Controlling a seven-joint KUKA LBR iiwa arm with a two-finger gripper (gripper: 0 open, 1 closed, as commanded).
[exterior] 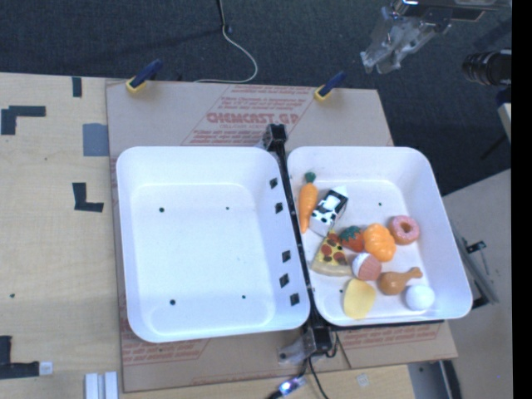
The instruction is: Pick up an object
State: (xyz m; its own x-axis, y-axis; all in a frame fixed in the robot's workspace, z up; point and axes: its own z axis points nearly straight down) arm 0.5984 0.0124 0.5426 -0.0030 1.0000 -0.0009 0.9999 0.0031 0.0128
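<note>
A: White plastic toys crowd the right bin: a carrot lies along the divider, a black-and-white cow-patterned block just beside it, a pizza slice below.

B: And the rest?

A: An orange pumpkin touches a pink doughnut; a drumstick, a white egg and a yellow piece sit near the front wall.

B: Where's the claw?

A: High up at the top right, over dark floor beyond the tabletop, well apart from every toy. I cannot tell whether it is spread or pressed together; nothing shows between its tips.

B: Room to move?

A: The left bin has bare floor. The toys cluster tightly; the doughnut and egg lie nearest the right wall.
</note>
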